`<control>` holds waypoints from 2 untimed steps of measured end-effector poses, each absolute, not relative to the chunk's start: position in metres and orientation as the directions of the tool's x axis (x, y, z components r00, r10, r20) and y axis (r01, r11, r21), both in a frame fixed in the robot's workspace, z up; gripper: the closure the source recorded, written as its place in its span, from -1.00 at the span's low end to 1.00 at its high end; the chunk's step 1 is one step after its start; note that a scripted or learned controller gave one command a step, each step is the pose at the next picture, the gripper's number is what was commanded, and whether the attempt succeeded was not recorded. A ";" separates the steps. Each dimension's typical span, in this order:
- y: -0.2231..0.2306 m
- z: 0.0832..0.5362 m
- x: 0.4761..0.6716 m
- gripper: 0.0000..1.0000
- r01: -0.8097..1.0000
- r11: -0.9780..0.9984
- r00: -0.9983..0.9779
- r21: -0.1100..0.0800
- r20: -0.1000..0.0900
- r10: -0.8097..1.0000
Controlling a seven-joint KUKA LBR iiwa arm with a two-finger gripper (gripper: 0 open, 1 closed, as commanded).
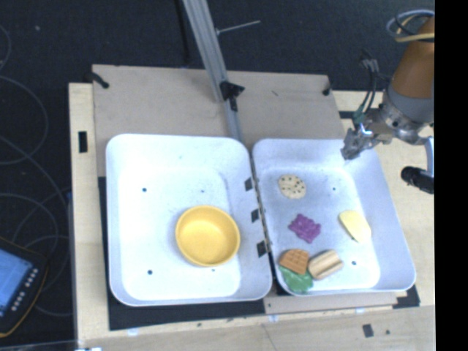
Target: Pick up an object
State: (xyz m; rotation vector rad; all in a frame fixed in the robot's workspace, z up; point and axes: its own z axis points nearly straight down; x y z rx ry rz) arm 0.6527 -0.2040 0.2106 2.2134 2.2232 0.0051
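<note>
Bench, two white bins; arm reaches from right, tool (353,146) over right bin's (380,189) far corner, grip state unclear.

metal pole (208,46) | tablet (14,287) | cables on dark floor (29,159)

Camera: one fixed view, mounted above the bench (183,97).
Direction: looks down at a slant; the far edge of the bench lies toward the top of the frame.
Range: moderate; both the left bin (131,196) and the right bin (365,196) fit whole, with dark floor (73,20) around the bench.
Arm entry: the arm (413,72) reaches in from the frame's right side.
</note>
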 end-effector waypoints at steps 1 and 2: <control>-0.162 0.222 0.643 1.00 1.000 0.006 -0.006 0.002 0.001 1.000; -0.109 0.223 0.640 1.00 1.000 0.007 -0.007 0.001 0.001 1.000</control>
